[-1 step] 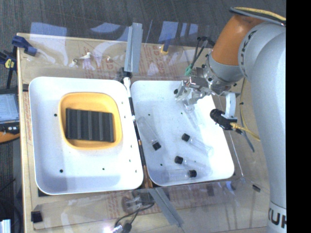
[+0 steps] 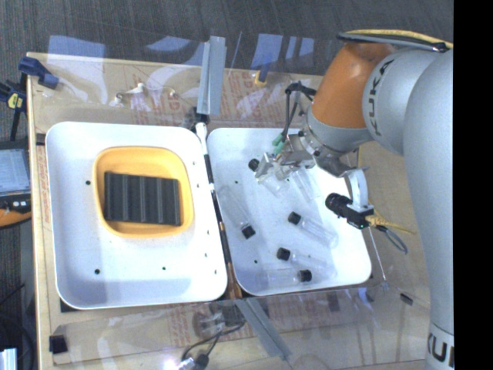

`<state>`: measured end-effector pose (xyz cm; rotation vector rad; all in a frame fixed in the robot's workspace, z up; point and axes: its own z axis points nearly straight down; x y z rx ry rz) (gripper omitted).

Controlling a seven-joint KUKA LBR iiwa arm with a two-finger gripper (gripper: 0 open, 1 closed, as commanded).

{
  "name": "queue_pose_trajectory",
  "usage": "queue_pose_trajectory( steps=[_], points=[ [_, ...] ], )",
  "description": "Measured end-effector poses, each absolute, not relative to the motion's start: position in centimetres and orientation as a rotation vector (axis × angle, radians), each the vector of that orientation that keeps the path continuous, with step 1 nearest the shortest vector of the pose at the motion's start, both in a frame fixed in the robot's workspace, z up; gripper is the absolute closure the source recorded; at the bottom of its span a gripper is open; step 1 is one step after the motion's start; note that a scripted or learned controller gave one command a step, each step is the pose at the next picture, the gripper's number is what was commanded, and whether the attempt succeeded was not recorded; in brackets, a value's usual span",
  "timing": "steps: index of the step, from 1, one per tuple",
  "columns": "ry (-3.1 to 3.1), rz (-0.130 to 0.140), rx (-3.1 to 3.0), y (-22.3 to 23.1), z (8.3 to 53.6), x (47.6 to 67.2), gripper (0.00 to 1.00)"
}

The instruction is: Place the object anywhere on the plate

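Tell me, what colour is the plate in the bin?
The plate is yellow with a dark ribbed centre, seen in the camera view.

The bench [image 2: 92,83] bears two white bins, left [image 2: 69,268] and right [image 2: 350,264].

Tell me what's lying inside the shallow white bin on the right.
The right white bin holds several clear plastic tubes with small black caps, scattered across its floor. The gripper hangs over the bin's upper part, and the arm covers whatever lies beneath it there.

Claw [image 2: 271,166] fingers too blurred to read; clear tubes [image 2: 312,226] faint against the right bin [image 2: 231,206].
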<state>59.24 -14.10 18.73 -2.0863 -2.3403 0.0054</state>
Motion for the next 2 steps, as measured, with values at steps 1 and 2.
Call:
queue_pose_trajectory(
  steps=[1, 2],
  points=[
    [-2.504, 0.004, -1.889, -8.4, 21.1, 57.6, 1.00],
    [-2.728, 0.002, -1.554, -4.9, 20.4, 59.0, 1.00]
  ],
)
